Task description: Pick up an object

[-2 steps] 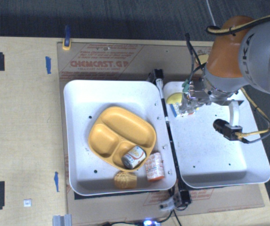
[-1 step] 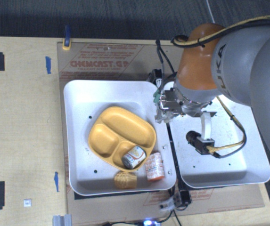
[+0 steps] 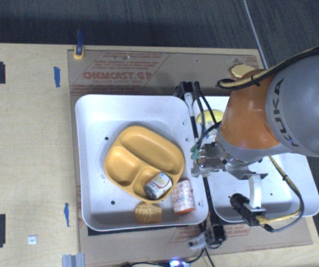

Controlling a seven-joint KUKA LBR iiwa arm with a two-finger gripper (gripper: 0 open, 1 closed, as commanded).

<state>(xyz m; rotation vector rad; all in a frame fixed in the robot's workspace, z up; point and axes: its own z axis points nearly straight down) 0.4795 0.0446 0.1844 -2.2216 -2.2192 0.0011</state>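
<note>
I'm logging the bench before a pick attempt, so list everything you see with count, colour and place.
left bin: one, white, view's left.
right bin: one, white, under the arm.
divided tray: one, yellow, in left bin.
can: one, silvery, in a tray compartment.
bottle: one, orange, left bin, beside tray.
textured lump: one, tan, left bin's near edge.
rounded thing: one, yellow-green, right bin, partly hidden.
arm: one, grey with orange band, over right bin.
</note>
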